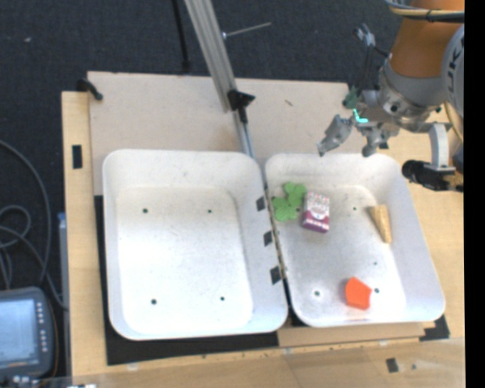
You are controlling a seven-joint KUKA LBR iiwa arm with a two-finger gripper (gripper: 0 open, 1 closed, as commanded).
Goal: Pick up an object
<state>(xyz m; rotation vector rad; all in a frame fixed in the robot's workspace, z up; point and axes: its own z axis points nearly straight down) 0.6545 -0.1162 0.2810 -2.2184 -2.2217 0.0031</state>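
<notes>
My gripper (353, 143) hangs above the far rim of the right bin (412, 241), with its two fingers spread apart and nothing between them. In that bin lie a green toy (288, 202) by the left wall, a small purple and white carton (316, 212) just right of it, a tan wedge (380, 221) toward the right side, and an orange block (356, 293) near the front. All of these objects lie below and nearer the front than the gripper.
The left bin (186, 241) stands beside the right one. A slanted aluminium rail (214, 55) rises from the back of the bench down to the gap between the bins. A grey monitor (12, 334) sits at the lower left, off the bench.
</notes>
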